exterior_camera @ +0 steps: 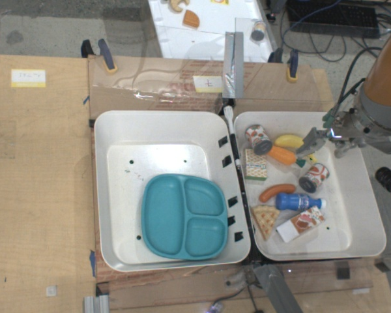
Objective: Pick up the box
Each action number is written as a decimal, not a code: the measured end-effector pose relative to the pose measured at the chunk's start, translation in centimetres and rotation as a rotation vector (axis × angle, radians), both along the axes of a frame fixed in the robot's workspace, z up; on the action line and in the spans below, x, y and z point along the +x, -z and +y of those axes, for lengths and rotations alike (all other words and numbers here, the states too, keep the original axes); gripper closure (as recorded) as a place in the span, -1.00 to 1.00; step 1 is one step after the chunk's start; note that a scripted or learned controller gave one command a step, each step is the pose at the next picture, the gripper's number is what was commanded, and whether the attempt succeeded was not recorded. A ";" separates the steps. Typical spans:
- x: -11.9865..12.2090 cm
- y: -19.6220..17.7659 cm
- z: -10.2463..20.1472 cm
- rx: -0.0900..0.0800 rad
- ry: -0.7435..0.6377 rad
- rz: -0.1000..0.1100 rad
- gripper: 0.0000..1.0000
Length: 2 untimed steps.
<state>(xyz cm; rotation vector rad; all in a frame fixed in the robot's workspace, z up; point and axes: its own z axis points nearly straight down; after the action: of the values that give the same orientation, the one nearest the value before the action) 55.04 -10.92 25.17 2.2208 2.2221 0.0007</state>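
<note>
A: Where's the box point(255, 164) right now?

B: Lying flat in the right bin point(371, 240), hard against its left wall, about midway down. It's small and greenish with a picture on the top face. A can point(257, 137) sits just above it, a sausage point(277, 192) just below and to its right, and a carrot point(283, 155) a little off to the right.

A: And the arm point(381, 83)?

B: It comes in from the right. The gripper point(311, 143) hangs over the upper middle of the same bin, next to the banana point(289, 141) and above a second can point(314, 175). That puts it well apart from the box, with the carrot between them.

A: Are the fingers holding anything?

B: Nothing lies between them that I can make out. Whether they're spread or closed I cannot tell; from this angle they're a dark tangle.

A: So what stage would you call it?

B: Approach, I'd say. The pick hasn't begun and the box lies untouched.

A: Next move?

B: Shift left across the bin until it's over the box, then come down. The tight part will be the wall: one finger has to fit between box and bin side, or the grasp should take the box's other two edges, clear of the can and sausage.

A: The left bin point(111, 175)?

B: Just a teal divided plate point(184, 217). Not involved.
</note>
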 end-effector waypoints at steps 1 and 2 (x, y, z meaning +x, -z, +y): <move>4.9 6.0 7.8 0.000 -0.271 0.000 -1.00; 2.6 11.4 4.0 0.000 -0.225 0.001 -1.00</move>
<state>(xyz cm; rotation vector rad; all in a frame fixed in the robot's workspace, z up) 57.66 -6.91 13.77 1.9584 2.4576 -0.0001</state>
